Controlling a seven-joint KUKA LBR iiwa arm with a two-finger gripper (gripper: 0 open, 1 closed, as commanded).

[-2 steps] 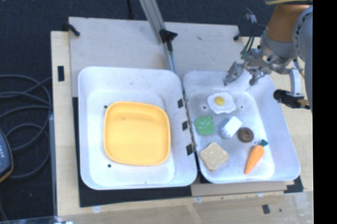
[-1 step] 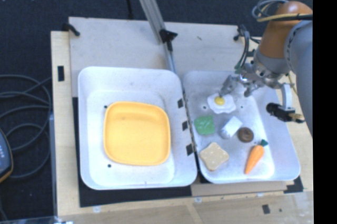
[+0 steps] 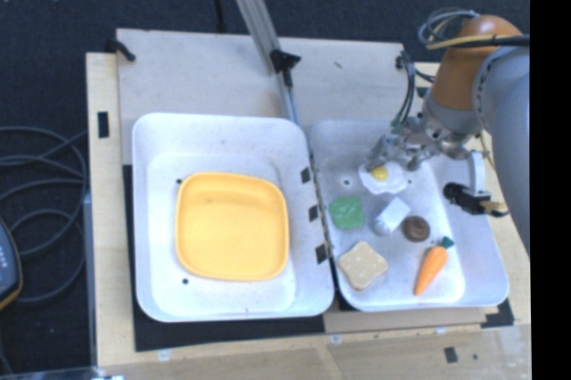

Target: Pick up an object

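Above the right bin (image 3: pixel 464 285) (beside a fried egg (image 3: pixel 382 177)) hangs the gripper (image 3: pixel 397 153).

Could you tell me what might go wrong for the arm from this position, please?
The gripper sits just above the fried egg toy near the right bin's far wall, so a descent could scrape that wall or only nudge the flat egg. The green piece, grey cup and brown disc lie close together, so a grasp there might catch or shove a neighbour.
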